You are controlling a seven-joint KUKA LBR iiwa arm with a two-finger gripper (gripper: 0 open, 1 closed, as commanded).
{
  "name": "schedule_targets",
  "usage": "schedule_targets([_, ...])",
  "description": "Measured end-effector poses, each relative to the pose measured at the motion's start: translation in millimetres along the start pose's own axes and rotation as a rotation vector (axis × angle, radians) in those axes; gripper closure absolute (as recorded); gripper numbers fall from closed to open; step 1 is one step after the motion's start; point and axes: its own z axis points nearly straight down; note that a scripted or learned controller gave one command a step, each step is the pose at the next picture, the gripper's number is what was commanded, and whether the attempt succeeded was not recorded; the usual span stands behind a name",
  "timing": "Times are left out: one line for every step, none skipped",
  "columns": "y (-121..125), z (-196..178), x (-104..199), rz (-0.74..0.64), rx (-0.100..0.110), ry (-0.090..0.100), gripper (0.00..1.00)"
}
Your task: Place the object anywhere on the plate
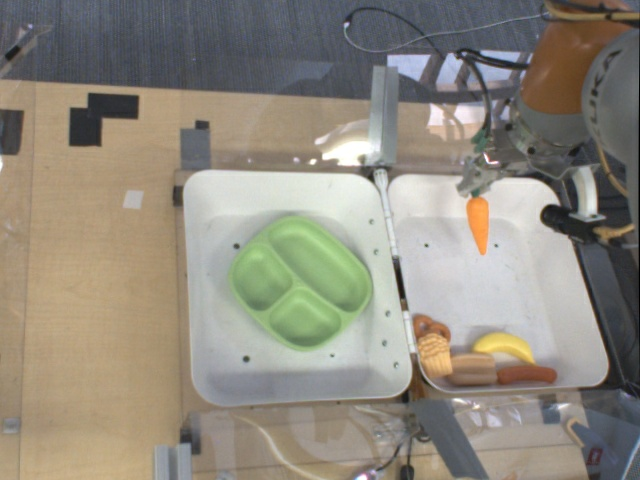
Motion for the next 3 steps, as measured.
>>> schedule_targets([18, 17, 78, -0.107, 0.0, 0.002, 1.0])
schedule_targets([-20, 16, 127, -0.162, 0.001, 0.002, 1.0])
schedule_targets([-23, 17, 196, -0.205, 0.001, 0.003, 1.0])
